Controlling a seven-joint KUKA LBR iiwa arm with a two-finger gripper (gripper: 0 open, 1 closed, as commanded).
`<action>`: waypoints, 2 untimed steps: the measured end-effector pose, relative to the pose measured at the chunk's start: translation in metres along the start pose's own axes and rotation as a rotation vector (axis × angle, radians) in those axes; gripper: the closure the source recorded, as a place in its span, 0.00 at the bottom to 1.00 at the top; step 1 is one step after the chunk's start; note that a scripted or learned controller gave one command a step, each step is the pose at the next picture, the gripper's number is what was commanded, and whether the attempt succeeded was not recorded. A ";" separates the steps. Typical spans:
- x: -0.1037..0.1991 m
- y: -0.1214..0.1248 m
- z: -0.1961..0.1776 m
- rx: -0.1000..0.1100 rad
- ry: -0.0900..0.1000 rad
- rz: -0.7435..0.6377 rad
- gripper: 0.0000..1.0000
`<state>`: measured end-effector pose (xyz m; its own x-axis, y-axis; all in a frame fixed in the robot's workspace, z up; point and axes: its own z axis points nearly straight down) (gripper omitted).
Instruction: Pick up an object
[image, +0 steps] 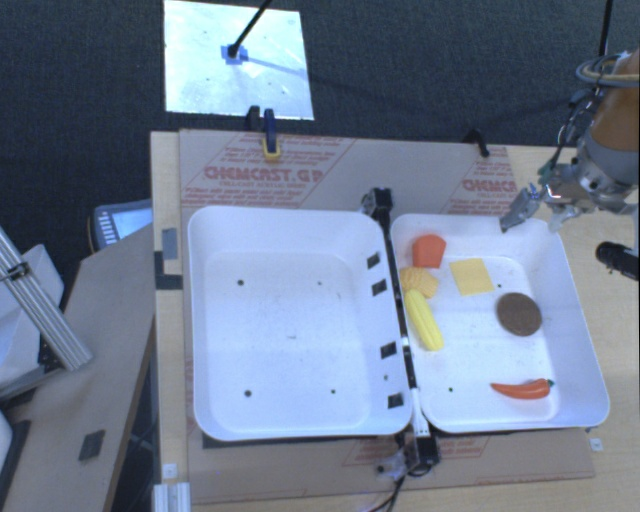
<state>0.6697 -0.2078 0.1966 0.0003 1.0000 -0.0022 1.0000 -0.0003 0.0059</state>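
We count five items in the right bin (575, 300); gripper (535, 208), fingers spread, holds nothing above its far rim.

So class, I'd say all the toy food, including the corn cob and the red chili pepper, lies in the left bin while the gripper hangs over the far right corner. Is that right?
Not quite: the food lies in the right bin, not the left. The camera view shows the corn cob and red chili pepper there. The gripper does hang over the far right corner.
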 end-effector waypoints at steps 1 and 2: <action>0.001 0.000 -0.020 0.000 0.001 -0.004 0.00; 0.001 0.000 -0.034 0.001 0.001 -0.004 0.00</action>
<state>0.6694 -0.2064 0.2303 -0.0039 1.0000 -0.0016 1.0000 0.0039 0.0051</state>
